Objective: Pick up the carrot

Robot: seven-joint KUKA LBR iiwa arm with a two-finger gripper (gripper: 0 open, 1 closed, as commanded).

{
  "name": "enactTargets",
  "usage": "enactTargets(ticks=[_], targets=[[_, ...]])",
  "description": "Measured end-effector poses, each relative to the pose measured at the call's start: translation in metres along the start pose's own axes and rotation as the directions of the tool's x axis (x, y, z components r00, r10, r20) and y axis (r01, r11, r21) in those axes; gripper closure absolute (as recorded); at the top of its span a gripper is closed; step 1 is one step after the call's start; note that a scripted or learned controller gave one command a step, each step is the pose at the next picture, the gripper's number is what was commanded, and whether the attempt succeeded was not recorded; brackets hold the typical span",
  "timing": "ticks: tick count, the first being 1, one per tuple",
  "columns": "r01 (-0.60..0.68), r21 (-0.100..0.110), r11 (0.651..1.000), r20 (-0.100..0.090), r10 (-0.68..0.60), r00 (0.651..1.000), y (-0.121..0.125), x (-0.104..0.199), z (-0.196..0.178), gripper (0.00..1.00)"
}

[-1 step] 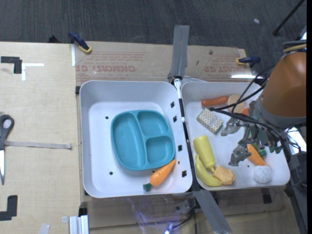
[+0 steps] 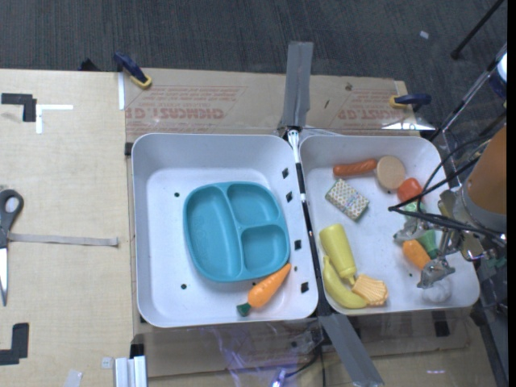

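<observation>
Camera view puts your carrot (image 2: 269,288) in the left bin (image 2: 145,216), just beside the blue plate (image 2: 236,230), long axis slanting, leafy end nearest you. Your gripper (image 2: 431,256) hangs over the right bin (image 2: 459,293), well apart; whether it grips anything, you cannot tell.

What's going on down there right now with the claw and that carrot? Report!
Gripper low in the right bin, far side from target. Carrot lies in the left bin, against the blue plate, untouched. Nothing on top of it.
</observation>
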State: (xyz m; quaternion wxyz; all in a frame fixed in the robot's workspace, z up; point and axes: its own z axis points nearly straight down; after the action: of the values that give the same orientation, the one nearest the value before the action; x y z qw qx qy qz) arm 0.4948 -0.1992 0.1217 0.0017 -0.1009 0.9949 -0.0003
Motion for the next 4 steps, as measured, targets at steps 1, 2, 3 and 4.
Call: enactTargets(ticks=[1,2,3,4], targets=[[-0.268,-0.003,0.963,0.0,0.268,0.963,-0.018,0.01,0.029,0.0],[-0.265,0.0,0.964,0.006,0.265,0.964,-0.019,0.007,0.018,1.0],[-0.264,0.0,0.964,0.006,0.264,0.964,-0.018,0.007,0.018,0.0],[-0.485,0.0,0.875,0.002,0.485,0.875,-0.026,-0.019,0.028,0.0]])
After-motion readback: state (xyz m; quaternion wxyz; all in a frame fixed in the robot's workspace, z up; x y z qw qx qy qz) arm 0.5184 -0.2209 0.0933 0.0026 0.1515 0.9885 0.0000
